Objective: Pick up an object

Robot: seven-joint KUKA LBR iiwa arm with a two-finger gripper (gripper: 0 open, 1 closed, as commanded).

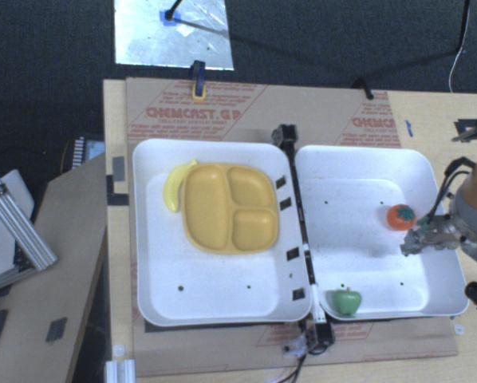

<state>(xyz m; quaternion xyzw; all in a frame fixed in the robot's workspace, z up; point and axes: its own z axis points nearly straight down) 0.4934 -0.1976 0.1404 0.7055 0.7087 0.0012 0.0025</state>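
Observation:
An orange-red tomato-like toy [400, 216] lies in the right bin [358, 174], toward its right side. A green apple toy [347, 301] rests at the right bin's front edge, near its left corner. In the left bin [155, 294] sits a yellow divided plate [226, 207] with a yellow banana [172, 185] tucked against its left rim. My gripper [418, 240] reaches in from the right edge and hangs just right of and below the tomato toy, close to it. Nothing shows between the gripper's tips.
The bins stand on a cardboard sheet [262, 110] on the bench. A shiny metal plate [173, 22] lies beyond the bench at the top. A metal frame [11, 222] stands at the far left. Cables cross the upper right.

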